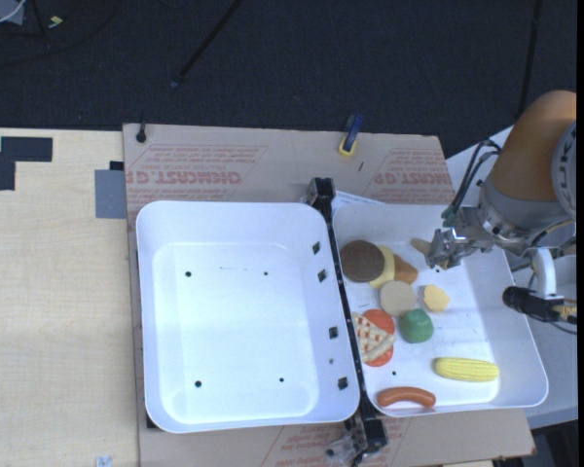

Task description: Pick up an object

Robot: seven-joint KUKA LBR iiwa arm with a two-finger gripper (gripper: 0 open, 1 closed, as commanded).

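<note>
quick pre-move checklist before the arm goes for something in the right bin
1. Pincer over the right bin: ok.
2. Nothing between its fingers: cannot tell, too small and dark.
3. Targets within the bin: ok; brown disc, yellow chunk, green piece, corn, sausage.
4. Isolated target: ok; the corn and the sausage lie apart from the cluster.
5. Brown disc free of neighbours: not ok, pieces crowd it.

Rounded orange band [537,144] at the right of the frame; grey metal wrist [521,217] beneath it; thin black cables [467,178] looping alongside; small dark metal gripper [441,252].
</note>
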